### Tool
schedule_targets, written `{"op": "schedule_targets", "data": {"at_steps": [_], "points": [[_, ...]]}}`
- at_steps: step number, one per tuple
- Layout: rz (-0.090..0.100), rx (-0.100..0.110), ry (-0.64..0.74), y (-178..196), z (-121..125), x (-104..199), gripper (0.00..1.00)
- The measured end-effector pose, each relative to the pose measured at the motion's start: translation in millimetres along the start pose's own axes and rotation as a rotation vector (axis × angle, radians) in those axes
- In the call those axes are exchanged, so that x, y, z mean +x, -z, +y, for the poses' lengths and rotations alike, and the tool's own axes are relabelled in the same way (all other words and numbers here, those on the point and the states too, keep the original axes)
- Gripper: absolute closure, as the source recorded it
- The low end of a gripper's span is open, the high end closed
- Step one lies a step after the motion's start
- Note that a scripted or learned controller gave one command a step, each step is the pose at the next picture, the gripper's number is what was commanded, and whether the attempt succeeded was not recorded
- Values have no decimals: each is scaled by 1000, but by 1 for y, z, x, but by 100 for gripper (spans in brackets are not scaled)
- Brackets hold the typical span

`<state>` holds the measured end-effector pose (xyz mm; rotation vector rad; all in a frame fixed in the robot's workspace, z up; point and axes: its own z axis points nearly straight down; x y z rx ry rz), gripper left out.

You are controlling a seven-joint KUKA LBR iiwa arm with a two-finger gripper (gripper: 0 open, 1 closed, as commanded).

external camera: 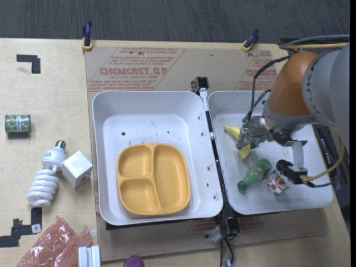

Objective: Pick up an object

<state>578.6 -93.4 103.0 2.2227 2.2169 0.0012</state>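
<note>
Spiral light bulb (45, 177) beside small white cube (77, 169), green can (17, 124) on bench, pink mesh bag (53, 243) at lower left

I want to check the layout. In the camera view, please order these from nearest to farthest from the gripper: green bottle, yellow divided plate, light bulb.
Measured from the gripper:
1. Green bottle, right bin, just below it.
2. Yellow divided plate, left bin.
3. Light bulb, on the bench, far left.

You cannot tell how the gripper (245, 139) fingers stand; they blur against the yellow object (239, 140), partly covered by it. The arm (311, 88) is cut off at the right edge and hides the right bin's (222, 107) far right corner. At the near edge, the pink bag (53, 243) and a purple thing (133, 261) are cropped.
</note>
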Motion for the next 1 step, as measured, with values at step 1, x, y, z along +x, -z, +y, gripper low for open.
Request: {"op": "schedule_targets", "data": {"at_steps": [1], "points": [[1, 2, 2, 89, -64, 45, 100]]}}
